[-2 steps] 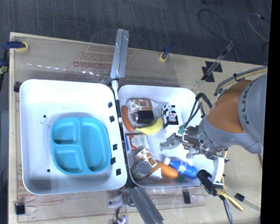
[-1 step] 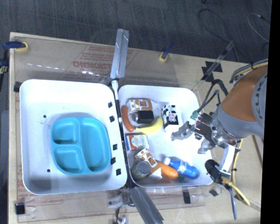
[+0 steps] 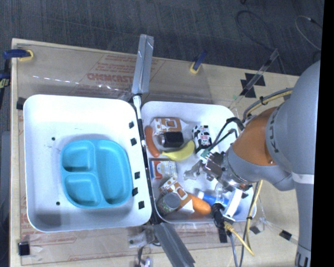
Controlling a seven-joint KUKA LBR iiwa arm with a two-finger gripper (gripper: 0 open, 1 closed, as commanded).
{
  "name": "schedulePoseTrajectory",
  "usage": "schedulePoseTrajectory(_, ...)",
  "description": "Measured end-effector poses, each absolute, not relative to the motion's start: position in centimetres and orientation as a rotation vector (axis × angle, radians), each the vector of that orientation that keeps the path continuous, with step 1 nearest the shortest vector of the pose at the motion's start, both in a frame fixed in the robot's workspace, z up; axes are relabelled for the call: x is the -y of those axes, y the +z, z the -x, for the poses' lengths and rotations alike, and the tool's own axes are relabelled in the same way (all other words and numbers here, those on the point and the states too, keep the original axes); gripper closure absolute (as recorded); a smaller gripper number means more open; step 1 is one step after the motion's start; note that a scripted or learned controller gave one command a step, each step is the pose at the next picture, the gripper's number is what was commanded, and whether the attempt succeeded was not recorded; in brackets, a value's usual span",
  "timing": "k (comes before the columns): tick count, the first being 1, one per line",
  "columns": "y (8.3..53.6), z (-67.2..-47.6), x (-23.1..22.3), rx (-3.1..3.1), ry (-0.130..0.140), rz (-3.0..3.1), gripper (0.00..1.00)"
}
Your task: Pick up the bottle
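What looks like the bottle (image 3: pixel 232 202), white with a blue label, lies in the front right corner of the right bin (image 3: pixel 186 108), partly under the arm's wrist. My gripper (image 3: pixel 204 168) hangs low over the middle of that bin, just left of and behind the bottle, right of a small carton (image 3: pixel 166 169). I see nothing held in it. The grey arm with its orange band (image 3: pixel 254 145) covers the bin's right side.
The right bin also holds a banana (image 3: pixel 181 152), a black object (image 3: pixel 173 139), an orange piece (image 3: pixel 199 204), a can (image 3: pixel 168 203), cartons and a cow-patterned item (image 3: pixel 201 135). In the left bin (image 3: pixel 37 151) lies a blue divided plate (image 3: pixel 94 172).
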State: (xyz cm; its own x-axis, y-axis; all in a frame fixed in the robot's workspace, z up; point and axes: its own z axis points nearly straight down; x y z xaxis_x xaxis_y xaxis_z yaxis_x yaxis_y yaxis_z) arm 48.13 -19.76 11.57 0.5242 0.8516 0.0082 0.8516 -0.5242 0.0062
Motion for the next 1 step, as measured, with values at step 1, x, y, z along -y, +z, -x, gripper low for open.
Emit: schedulePoseTrajectory(1, 11.57, -48.13, 19.76, -1.532, 0.016, -2.741, 0.00)
